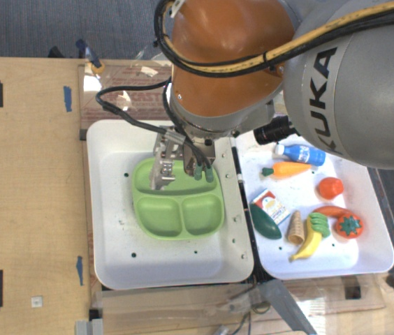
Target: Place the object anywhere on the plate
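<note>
Maybe this try ends with nothing on the green plate (179, 211), since the gripper (181, 167) hangs over the plate's back part with its fingers apart and nothing between them. The arm leans in from the right, wrist down. The toys, like the banana (307, 244), sit in the right bin (375, 260).

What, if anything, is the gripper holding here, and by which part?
Cannot be told. The gripper hangs over the back of the green divided plate in the left bin; no object is distinguishable between its fingers.
</note>
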{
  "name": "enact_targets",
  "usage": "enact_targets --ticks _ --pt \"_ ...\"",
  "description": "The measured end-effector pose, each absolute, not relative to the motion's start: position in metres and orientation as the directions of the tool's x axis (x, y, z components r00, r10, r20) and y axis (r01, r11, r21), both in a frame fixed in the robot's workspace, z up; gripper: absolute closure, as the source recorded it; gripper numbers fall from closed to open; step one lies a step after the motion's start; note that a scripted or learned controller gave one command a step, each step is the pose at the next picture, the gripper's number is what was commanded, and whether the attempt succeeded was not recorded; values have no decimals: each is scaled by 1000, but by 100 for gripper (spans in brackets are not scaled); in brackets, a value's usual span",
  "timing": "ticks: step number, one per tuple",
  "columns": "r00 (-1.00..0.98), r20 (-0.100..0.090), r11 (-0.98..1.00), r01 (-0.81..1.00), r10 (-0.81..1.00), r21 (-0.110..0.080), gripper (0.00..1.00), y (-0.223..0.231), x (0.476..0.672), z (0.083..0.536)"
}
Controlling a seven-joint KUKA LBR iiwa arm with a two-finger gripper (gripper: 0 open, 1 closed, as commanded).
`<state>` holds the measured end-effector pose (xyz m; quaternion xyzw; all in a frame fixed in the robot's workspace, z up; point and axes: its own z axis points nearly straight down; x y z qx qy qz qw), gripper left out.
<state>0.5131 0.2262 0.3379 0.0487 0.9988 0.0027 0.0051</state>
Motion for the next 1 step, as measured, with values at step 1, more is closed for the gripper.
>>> enact_targets --ticks 1 --pt "-995 -8 995 97 97 4 0 226 513 337"
